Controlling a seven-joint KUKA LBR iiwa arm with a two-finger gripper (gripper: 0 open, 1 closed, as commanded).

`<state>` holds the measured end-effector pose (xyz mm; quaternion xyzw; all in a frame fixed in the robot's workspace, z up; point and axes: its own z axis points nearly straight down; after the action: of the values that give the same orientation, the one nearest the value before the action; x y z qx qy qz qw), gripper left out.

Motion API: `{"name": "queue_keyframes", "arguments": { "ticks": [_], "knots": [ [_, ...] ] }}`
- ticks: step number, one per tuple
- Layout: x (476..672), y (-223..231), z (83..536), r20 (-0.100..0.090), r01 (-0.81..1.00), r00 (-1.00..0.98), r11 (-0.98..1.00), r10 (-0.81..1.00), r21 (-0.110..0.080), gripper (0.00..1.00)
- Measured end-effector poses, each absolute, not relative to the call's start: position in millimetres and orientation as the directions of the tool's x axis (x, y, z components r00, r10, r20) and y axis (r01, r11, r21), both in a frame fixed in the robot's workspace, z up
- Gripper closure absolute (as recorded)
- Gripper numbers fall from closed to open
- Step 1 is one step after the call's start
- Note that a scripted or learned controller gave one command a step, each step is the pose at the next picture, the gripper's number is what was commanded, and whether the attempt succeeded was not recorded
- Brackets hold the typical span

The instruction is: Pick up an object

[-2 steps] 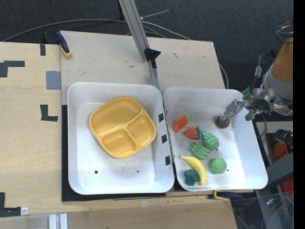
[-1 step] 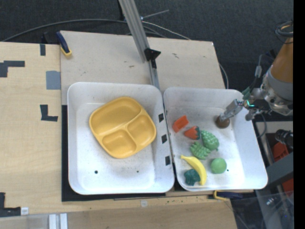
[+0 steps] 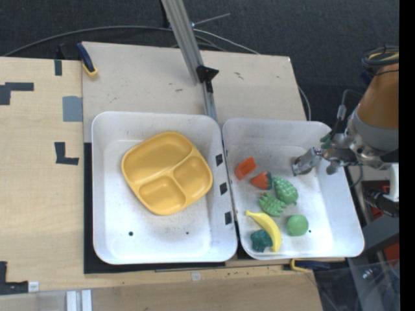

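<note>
Two shallow white bins sit side by side in the camera view: the left bin (image 3: 104, 193) carries a yellow divided plate (image 3: 167, 172), and the right bin (image 3: 337, 235) carries every candidate for the pick. Those candidates lie clustered in the near left part of the right bin: an orange block (image 3: 245, 168), a red piece (image 3: 260, 180), two green bumpy toys (image 3: 285, 190) (image 3: 272, 205), a banana (image 3: 268, 227), a dark teal piece (image 3: 260, 240) touching the banana's lower end, and a green ball (image 3: 297, 225). The gripper (image 3: 310, 162) hangs over the far right part of this bin, beside the cluster and apart from it, with nothing visible between its fingers; whether the fingers are apart or together cannot be told at this resolution. The arm reaches in from the right, its orange band (image 3: 379, 102) above the wrist, presumably so that the wrist clears the bin's right wall. Crowding is the likely obstacle: the red piece and the green toys touch or nearly touch, so a descent there risks nudging neighbours. The green ball and the orange block stand more freely and appear easier targets. A grey pole (image 3: 183, 28) rises behind the bins, well apart from the gripper.
</note>
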<state>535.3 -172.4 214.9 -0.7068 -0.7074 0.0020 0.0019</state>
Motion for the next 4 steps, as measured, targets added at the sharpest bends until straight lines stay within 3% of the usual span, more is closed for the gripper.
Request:
{"name": "queue_keyframes", "arguments": {
  "ticks": [2,3,4],
  "knots": [
    [526.7,-177.8,118.1,0.001,1.0,0.0,0.0,1.0,-0.007,0.0],
    [528.6,-177.1,131.6,0.001,1.0,-0.002,0.002,1.0,-0.002,1.0],
    [524.8,-177.8,174.6,-0.001,1.0,-0.001,0.001,1.0,0.002,1.0]
  ]
}}
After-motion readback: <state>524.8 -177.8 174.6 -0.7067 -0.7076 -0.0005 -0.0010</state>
